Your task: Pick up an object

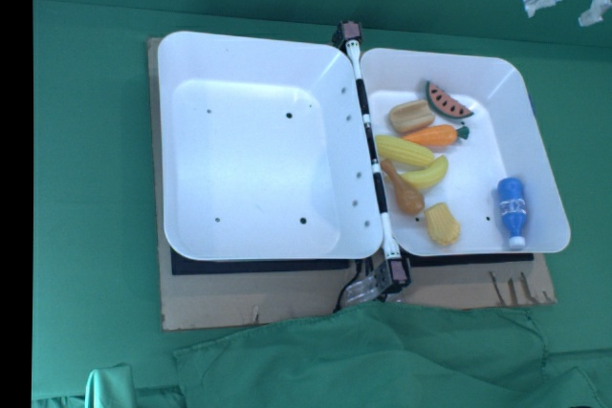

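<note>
The right bin (535, 124) holds several toy foods. A watermelon slice (448, 100) lies at the back, with a bread roll (412, 117) and a carrot (435, 136) beside it. Below them are a corn cob (404, 151), a banana (426, 175), a brown drumstick (405, 192) and a yellow ridged piece (442, 225). A blue bottle (513, 212) lies apart near the right wall. My gripper (566, 5) hangs high at the top right, beyond the bin's far right corner, open with nothing between its fingers.
The left bin (182, 110) sits beside the right one, joined by a black-and-white divider bar (368, 139). Both rest on a cardboard sheet (239, 306). Green cloth (382, 363) bunches along the front edge.
</note>
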Tool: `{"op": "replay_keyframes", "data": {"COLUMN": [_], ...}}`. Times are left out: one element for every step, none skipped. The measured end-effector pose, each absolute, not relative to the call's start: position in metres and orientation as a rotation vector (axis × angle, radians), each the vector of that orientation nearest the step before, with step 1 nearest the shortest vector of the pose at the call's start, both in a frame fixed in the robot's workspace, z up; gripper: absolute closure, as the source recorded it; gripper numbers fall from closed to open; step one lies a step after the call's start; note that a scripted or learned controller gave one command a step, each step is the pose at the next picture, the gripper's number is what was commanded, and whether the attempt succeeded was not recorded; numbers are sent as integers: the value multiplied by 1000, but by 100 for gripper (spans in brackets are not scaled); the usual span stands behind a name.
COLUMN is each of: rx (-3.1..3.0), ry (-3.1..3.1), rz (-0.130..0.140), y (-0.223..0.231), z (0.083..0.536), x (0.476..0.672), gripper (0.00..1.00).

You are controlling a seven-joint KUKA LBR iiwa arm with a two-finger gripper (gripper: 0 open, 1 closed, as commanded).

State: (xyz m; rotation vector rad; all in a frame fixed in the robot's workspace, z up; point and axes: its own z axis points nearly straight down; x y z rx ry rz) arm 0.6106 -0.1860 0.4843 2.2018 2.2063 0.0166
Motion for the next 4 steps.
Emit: {"op": "replay_keyframes", "data": {"rx": [2220,2216,2224,2225], "ry": [2203,2206,2203,2204], "rz": [9,9,3,2], "y": [-189,-187,-188,-188], "z": [552,636,644,643], "x": [509,489,490,490], "gripper": [0,0,100,0]}}
